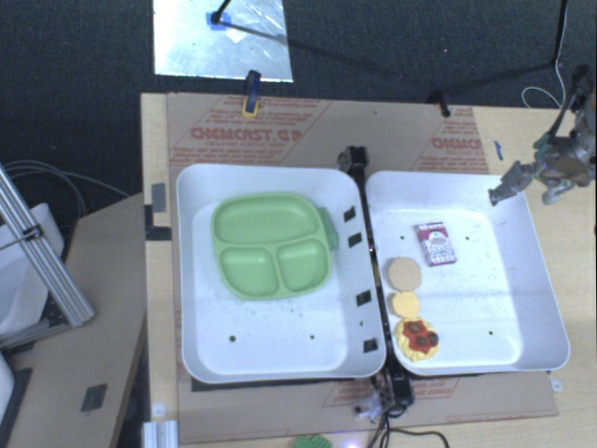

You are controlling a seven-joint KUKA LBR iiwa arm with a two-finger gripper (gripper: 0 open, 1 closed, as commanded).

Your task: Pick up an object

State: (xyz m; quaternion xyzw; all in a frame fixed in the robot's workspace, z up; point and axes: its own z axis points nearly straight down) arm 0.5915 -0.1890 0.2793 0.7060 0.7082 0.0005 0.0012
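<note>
Nearby, green tray (272, 245), round cookie (404, 273).

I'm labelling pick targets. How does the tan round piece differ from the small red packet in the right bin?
The tan round piece is a plain disc; the red packet is rectangular, with a white patch. The disc lies nearer the bins' divider, the packet further back. Both lie flat, apart.
</note>
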